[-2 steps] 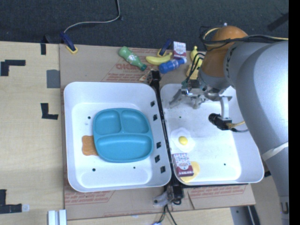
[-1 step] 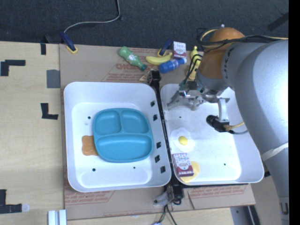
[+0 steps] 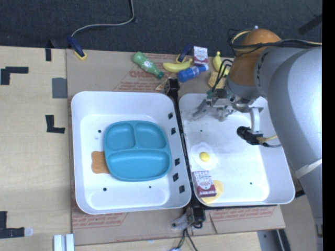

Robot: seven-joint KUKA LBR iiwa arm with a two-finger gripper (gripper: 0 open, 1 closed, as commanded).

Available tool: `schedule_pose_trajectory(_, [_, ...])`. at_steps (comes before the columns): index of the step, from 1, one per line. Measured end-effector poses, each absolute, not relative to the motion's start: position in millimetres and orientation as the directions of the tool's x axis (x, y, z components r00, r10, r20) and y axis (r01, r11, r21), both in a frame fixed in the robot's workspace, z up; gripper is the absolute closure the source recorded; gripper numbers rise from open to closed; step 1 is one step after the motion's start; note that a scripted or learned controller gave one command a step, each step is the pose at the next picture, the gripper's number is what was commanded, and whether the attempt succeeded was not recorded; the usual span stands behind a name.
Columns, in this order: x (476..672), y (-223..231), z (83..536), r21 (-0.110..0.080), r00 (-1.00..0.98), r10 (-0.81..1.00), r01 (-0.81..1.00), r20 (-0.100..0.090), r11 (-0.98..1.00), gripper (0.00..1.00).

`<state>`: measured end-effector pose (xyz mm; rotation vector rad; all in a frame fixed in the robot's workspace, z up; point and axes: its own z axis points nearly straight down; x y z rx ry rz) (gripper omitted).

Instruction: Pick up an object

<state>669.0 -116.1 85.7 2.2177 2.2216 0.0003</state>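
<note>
Nearest the camera, a small carton [image 3: 203, 181] is lying on a yellow disc [image 3: 215, 189] at the right bin's [image 3: 272, 184] front-left corner, with a fried egg toy [image 3: 203, 155] just behind it. My pincer [image 3: 214, 110] is hovering over that bin's back end, fingers spread wide and gripping nothing, well apart from both

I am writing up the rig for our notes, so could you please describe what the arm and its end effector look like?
The arm is thick, rounded and light grey, with an orange band above the wrist. Black cables loop around that band. The end effector is a small grey metal piece with thin fingers.
</note>
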Motion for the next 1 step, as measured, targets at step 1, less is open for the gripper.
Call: schedule_pose_trajectory(1, [651.0, -97.2, 85.6, 0.001, -0.001, 1.0, 1.0, -0.002, 0.001, 0.0])
